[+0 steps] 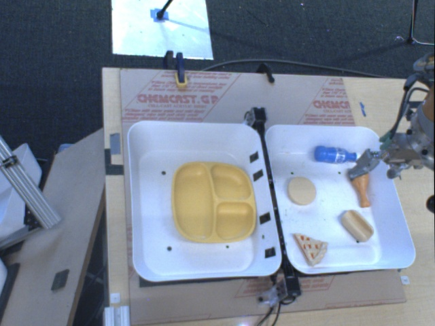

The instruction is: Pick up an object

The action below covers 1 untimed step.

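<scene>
The right bin (401, 250) holds a blue bottle (334, 155) lying on its side at the back. It also holds a round beige biscuit (302, 191), an orange carrot (362, 187), a tan bread roll (357, 225) and a pizza slice (310, 248). My gripper (380, 166) hangs over the bin's right rear part, just above and right of the carrot's thick end. Its fingers stand apart and nothing shows between them. The left finger is close to the carrot's top; I cannot tell whether they touch.
The left bin (149, 148) holds a yellow divided plate (214, 201). Black clips (264, 195) join the two bins along the middle wall. A cable (299, 65) runs along the back of the bench.
</scene>
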### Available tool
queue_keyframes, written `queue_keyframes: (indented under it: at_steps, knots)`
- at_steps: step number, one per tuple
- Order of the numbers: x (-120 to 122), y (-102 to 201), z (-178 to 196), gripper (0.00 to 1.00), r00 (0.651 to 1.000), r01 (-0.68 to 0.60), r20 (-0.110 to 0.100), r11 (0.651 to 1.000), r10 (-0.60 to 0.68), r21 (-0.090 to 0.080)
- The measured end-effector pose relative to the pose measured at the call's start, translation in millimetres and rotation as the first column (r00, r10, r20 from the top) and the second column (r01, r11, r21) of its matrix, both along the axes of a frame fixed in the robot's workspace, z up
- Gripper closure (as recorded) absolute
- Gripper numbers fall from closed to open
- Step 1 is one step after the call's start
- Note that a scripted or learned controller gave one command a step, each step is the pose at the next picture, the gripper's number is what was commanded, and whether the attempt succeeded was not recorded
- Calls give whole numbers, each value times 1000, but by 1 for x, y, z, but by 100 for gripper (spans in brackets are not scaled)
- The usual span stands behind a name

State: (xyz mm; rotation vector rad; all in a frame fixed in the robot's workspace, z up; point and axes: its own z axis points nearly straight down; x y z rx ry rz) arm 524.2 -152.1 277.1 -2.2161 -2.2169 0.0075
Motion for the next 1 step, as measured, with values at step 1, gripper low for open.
queue_keyframes:
  at_steps: [1]
  knots:
    - [2, 0, 5, 0, 1000, -3, 10, 1000, 3, -2]
